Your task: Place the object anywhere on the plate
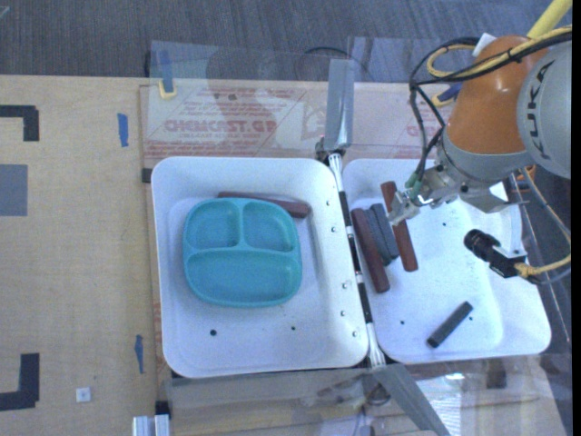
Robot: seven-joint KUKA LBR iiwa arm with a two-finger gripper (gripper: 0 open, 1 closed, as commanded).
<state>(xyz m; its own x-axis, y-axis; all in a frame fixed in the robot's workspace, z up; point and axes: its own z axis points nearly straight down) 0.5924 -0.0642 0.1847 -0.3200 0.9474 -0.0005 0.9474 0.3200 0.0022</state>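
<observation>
The hand (400, 209) hangs low in the right bin (508, 330), its tip at the brown sticks (371, 249) and grey block (382, 236) by the divider; whether it is apart or together cannot be told. A dark grey bar (450, 324) lies well apart, nearer the front. In the left bin (172, 325) sits the teal plate (242, 252), a brown stick (272, 202) half hidden behind it.

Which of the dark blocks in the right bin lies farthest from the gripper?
The dark grey block lying alone near the right bin's front edge; the others cluster beside the gripper.
</observation>
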